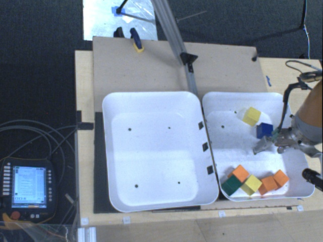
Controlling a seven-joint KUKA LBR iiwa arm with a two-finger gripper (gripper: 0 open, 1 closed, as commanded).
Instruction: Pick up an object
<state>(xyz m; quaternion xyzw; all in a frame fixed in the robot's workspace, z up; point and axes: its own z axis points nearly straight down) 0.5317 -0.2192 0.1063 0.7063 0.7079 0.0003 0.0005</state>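
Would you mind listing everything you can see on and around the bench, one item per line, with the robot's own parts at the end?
White bins: 2, white, side by side on the bench; left bin, right bin.
Yellow cubes: 2, yellow; one at the right bin's far side, one in the near cluster.
Blue cube: 1, blue, right bin, just nearer than the far yellow cube.
Orange cubes: 3, orange, near edge of right bin.
Green cube: 1, dark green, near left corner of right bin.
Control pendant: 1, dark with lit screen, left of the bench.
Metal pole: 1, grey, slanting above the bench.
Arm: 1, orange band, at right edge.
Gripper: 1, grey, over the right bin beside the blue cube.
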